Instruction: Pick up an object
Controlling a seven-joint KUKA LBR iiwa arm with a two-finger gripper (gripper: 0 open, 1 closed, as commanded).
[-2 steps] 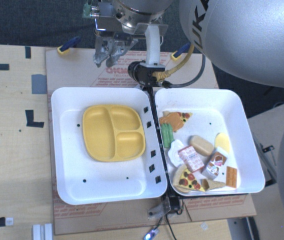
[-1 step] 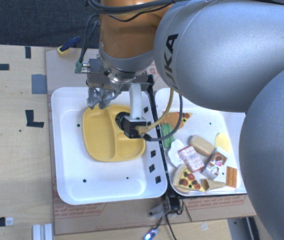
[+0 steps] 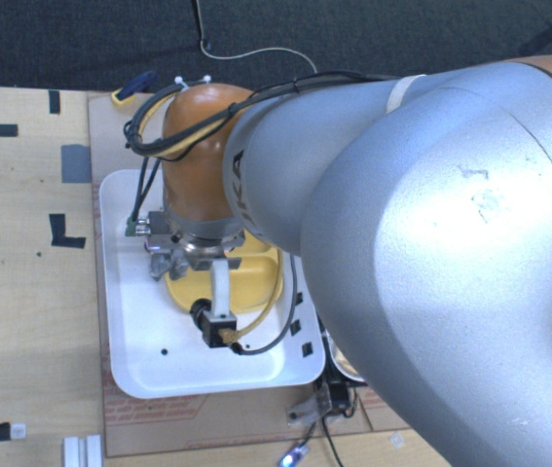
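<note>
Low down, the hand hovers over a yellow object.

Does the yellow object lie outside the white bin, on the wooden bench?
No, the yellow object lies inside the white bin, partly hidden under the arm.

Silver-grey arm with a glossy orange band; a white bin and, in it, a pale yellow object. The table is light tan wood-grain, marked with black angular shapes and one grey square. The floor is dark charcoal, finely speckled, and the thin cable is white.
</note>
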